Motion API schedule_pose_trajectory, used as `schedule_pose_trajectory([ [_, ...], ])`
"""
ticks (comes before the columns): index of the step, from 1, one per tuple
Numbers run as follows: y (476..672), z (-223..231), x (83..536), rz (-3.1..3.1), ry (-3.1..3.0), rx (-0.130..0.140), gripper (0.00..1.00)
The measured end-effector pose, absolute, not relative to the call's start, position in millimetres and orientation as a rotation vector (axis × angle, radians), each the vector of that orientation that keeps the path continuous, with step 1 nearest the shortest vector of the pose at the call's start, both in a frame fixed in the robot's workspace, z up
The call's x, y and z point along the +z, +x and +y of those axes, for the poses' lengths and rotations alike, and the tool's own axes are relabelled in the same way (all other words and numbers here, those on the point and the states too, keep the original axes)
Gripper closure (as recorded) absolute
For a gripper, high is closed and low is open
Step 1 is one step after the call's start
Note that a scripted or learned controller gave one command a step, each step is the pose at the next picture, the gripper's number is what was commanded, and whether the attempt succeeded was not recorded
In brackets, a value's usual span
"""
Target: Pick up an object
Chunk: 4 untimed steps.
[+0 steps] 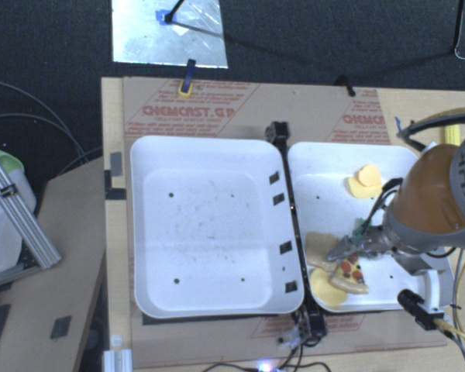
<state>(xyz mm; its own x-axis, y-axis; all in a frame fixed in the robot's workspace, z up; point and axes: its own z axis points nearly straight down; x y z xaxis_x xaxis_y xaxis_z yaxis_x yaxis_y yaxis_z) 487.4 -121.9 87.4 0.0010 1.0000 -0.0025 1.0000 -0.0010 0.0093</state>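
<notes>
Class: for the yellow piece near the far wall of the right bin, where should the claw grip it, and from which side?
Probably across the narrower width of the yellow piece, coming straight down from above: it lies flat on the right bin floor with bare floor around it, apart from the other items.

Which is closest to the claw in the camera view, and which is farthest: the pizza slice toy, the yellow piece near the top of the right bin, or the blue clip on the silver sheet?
1. Pizza slice toy: right bin, lower part, just below the claw.
2. Yellow piece: same bin, upper part.
3. Blue clip: on the silver sheet, far beyond the bins at upper left.
</notes>
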Motion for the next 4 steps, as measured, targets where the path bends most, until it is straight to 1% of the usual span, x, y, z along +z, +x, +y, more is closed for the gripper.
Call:
schedule_pose_trajectory([
  [1, 490.7, -121.6, 98.2, 2.219, 2.214, 0.014, 1.0],
  [2, 513.1, -90.6, 86.6, 2.215, 2.21, 0.0, 1.0],
  [3, 486.4, -123.0, 84.7, 2.217, 2.222, 0.001, 1.0],
  [4, 488.3, -120.6, 95.2, 2.22, 2.217, 0.005, 1.0],
])
